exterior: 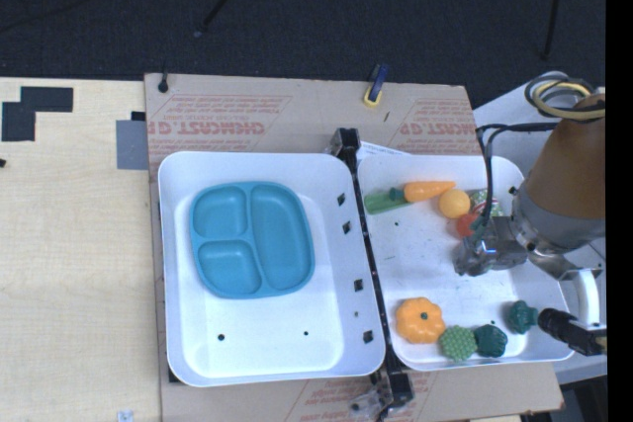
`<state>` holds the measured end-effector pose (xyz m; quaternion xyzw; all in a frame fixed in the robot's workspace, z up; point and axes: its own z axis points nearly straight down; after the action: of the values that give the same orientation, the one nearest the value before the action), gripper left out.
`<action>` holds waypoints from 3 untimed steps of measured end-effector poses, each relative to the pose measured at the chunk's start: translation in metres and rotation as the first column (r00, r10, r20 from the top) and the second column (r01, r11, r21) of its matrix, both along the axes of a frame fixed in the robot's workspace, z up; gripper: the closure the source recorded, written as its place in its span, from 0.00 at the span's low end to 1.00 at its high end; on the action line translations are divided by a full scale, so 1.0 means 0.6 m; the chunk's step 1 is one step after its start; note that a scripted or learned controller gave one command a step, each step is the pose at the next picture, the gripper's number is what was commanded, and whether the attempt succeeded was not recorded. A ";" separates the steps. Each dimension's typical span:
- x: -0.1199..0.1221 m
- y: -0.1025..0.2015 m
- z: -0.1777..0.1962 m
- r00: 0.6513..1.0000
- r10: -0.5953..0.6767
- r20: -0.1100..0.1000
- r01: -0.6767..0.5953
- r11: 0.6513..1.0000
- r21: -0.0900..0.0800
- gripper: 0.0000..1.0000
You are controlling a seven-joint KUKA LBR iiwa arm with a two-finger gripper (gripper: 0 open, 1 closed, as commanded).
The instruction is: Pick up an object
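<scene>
a: where's the gripper [479, 257]?
b: low in the right bin [435, 237], beside a yellow ball [454, 204] and a red piece [465, 222]. can't tell its state.
a: other toys?
b: carrot [427, 191] at the top; orange pumpkin [419, 319], green pieces [473, 341] below. blue divided plate [251, 239] in the left bin [198, 331].

Both white bins [178, 311] looked like smooth, slightly glossy plastic, as did the blue divided plate [251, 239]. They sat on matt brown cardboard [297, 119] printed in red. The worktop [69, 262] was pale, matt wood. The toy carrot [427, 190] and pumpkin [419, 319] seemed smooth plastic; the green balls [458, 342] looked bumpy.
</scene>
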<state>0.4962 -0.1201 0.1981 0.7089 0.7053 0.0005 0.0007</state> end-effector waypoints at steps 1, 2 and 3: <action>0.001 -0.001 0.052 1.000 0.005 -0.001 -0.005 1.000 0.000 1.00; 0.080 0.046 0.036 1.000 0.009 -0.003 -0.009 1.000 0.001 1.00; 0.152 0.064 0.033 1.000 0.007 -0.002 -0.007 1.000 0.001 1.00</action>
<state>0.5874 -0.0816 0.2179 0.7064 0.7079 0.0001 -0.0003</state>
